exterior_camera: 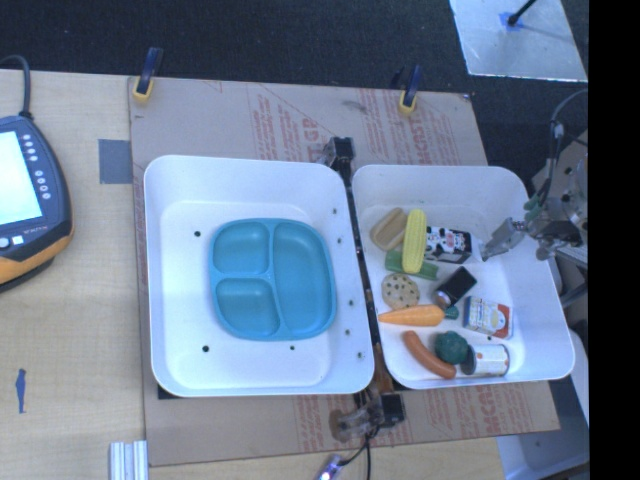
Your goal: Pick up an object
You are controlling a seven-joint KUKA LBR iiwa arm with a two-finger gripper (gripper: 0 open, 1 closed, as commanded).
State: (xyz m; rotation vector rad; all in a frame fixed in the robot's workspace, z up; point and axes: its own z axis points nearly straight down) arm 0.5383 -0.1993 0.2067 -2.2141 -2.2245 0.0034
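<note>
The right white bin [540, 298] holds several toy items. Among them are a yellow corn cob [413, 230], a tan bread piece [388, 227], a black-and-white box [447, 241], a speckled cookie [400, 289], a black block [455, 286] and an orange carrot [412, 316]. There are also a red-and-white carton [487, 317], a sausage [427, 355], a dark green lump [452, 347] and a small can [490, 360]. My gripper [520, 245] hangs over the bin's right side, open, with nothing between its fingers. It is right of the black-and-white box and above the carton.
The left white bin [170, 268] carries a blue divided plate [272, 278]. A pendant with a screen [25, 193] lies at the bench's left edge. Clamps [408, 90] pin the cardboard sheet at the back. A divider with fittings [342, 153] runs between the bins.
</note>
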